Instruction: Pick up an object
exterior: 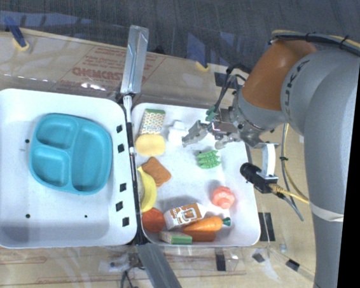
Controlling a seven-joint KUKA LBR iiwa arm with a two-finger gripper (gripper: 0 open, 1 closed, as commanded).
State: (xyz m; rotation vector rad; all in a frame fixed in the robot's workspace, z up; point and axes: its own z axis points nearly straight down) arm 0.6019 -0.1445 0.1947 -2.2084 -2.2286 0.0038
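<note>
Green leafy toy [208,159] is lying in the right bin [250,205], upper-middle, long axis running roughly left-right. Gripper [205,132] is hovering just above-left of it, over the bin floor. Fingers [194,133] are standing spread apart, gripping nothing; contact with the green toy cannot be made out.

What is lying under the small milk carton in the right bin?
The milk carton leans on the carrot, with a green-topped block below. The bin floor beneath it is covered.
</note>
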